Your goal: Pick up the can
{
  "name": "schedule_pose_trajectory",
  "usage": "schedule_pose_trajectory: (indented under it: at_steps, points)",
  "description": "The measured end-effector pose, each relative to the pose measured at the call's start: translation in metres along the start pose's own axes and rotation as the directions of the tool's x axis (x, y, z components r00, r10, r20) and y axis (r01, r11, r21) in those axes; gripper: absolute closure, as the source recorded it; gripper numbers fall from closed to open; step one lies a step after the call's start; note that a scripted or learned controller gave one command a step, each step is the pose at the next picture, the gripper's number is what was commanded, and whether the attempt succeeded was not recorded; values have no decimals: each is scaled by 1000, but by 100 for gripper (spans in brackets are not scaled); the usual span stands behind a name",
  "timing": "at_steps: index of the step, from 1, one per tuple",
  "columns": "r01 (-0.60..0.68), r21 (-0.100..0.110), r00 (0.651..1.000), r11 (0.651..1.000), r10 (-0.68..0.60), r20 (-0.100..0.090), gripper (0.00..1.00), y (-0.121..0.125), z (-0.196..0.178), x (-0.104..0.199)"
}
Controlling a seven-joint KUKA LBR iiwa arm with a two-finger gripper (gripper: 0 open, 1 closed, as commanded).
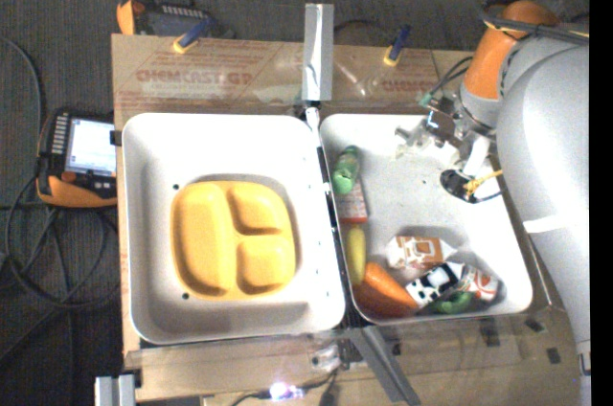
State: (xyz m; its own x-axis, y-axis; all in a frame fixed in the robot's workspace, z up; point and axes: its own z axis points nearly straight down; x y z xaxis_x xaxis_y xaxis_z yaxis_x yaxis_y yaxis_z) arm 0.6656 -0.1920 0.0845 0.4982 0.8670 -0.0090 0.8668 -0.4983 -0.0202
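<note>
Can (482, 285), as best we can judge, is the small white-and-orange thing lying in the near right corner of the right bin (421, 193). It is crowded in with a carton (417, 251), a carrot (383, 289) and something green (450, 304). The gripper (423, 135) sits over the far side of that same bin, well apart from the can, and we cannot tell whether its jaws are apart or together. A bottle (348, 184) lies along the bin's left wall. We see a yellow tray (235, 236) in the left bin (153, 155).
</note>
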Motion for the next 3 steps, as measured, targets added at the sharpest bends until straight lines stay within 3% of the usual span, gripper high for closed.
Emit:
schedule_pose_trajectory:
  at_steps: [1, 2, 3]
  points:
    - [345, -15, 939, 939, -345, 0, 0, -101, -57, -57]
    - [391, -36, 920, 920, -391, 2, 0, -183, 0, -38]
    - [388, -40, 922, 921, -388, 6, 100, -181, -7, -39]
